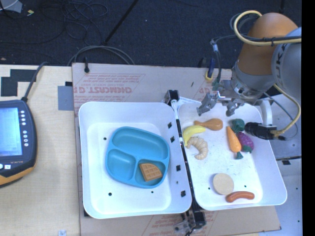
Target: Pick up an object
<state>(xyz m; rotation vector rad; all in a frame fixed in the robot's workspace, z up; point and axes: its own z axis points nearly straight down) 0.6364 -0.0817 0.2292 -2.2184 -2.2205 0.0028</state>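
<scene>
Camera view looks down on a bench (49, 90) with two shallow white bins side by side. At the far edge of the right bin (275, 181) hang the jaws (221, 103) of the grey arm (288, 58); nothing sits between them, and whether they are spread or closed I cannot tell. Just below them lies a toy chicken drumstick (210, 124), with a yellow banana (193, 130) touching its near end and a pale shrimp (200, 147) curled beside that. To the right an orange carrot (234, 140) lies lengthwise, flanked by a purple vegetable (245, 142) and a dark green piece (237, 124) above it. Nearer the front rest a round tan cookie (223, 183) and, just beside it, a red sausage (240, 196). The left bin (93, 181) holds a blue divided plate (133, 141) with a waffle piece (150, 171) in its front right compartment. A handheld controller (15, 136) with a lit screen lies at the bench's left end.
</scene>
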